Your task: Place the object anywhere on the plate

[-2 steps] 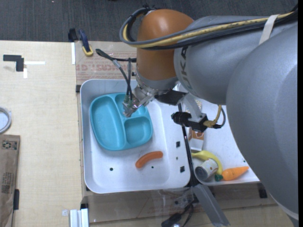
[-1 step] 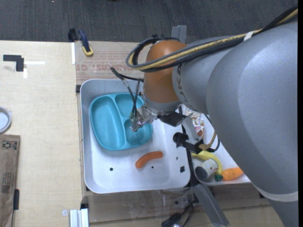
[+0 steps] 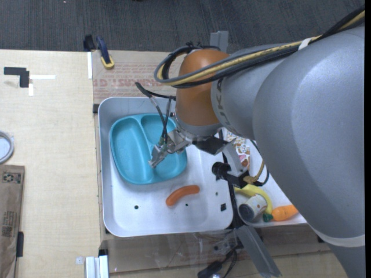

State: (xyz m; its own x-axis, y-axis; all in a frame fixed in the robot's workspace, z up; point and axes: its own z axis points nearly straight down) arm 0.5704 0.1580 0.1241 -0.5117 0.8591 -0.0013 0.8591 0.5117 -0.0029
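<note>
Sausage (image 3: 182, 194) lies on bin floor (image 3: 139, 213), just beside blue plate (image 3: 130, 152), off it. Hand (image 3: 159, 155) hovers over plate; can't tell how open, nothing visibly held. You: shift hand over sausage, grasp midway.

plate (image 3: 134, 149): glossy blue plastic | bin (image 3: 116, 213): smooth white | bench (image 3: 46, 132): matt pale wood
</note>
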